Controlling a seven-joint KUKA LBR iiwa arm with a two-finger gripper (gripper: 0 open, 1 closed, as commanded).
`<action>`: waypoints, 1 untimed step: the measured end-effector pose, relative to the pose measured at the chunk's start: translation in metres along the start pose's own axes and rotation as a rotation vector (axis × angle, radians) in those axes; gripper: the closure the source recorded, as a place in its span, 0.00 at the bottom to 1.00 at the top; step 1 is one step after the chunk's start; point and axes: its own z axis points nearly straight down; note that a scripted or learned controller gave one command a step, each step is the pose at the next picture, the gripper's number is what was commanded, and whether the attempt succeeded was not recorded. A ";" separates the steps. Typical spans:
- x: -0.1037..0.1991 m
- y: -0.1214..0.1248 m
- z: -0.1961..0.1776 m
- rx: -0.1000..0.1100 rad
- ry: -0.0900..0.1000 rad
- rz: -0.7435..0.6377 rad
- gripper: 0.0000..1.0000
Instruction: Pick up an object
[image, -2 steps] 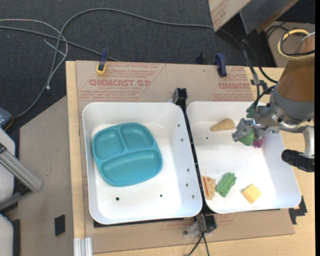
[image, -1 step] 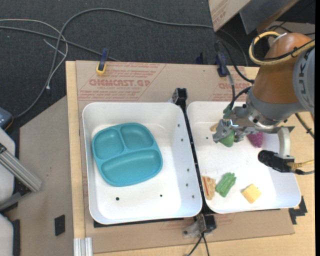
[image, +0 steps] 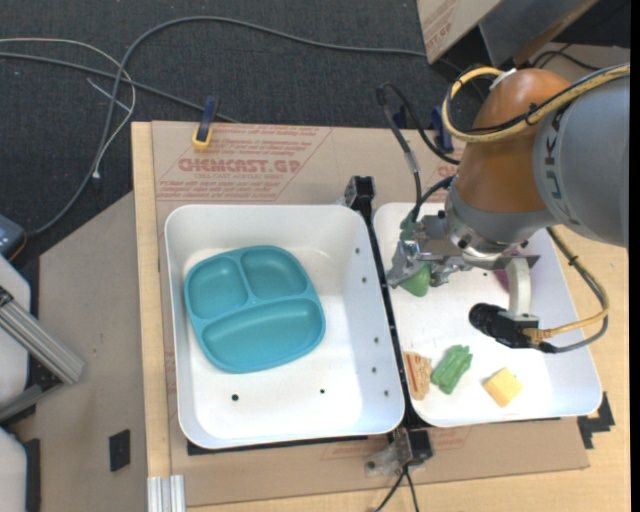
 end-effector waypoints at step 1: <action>0.057 0.010 0.007 -0.004 -0.001 0.000 1.00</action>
